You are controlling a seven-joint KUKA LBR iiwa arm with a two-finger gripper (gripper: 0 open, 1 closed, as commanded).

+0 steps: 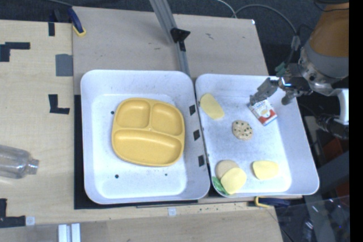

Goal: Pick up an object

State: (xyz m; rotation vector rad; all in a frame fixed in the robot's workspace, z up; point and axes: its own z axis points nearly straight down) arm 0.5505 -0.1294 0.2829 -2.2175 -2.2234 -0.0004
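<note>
A: Camera view, right bin. Small red-and-white carton, flat on the floor near the far right wall, tilted a little. Looks light, thin card, likely crushable; short edges seem the best place to pinch.

B: Gripper?

A: Grey two-finger gripper hangs just above the carton's upper left corner, perhaps touching. Fingers look slightly parted, nothing seen between them. No hold.

B: Neighbours?

A: Round speckled cookie just beside the carton, toward the bin's middle. Pale yellow oval piece near the left wall. Two more yellow pieces and a beige round one along the near edge, well apart from the carton.

B: Beyond that?

A: Right white bin touches the left white bin, which holds a yellow compartment tray.
</note>
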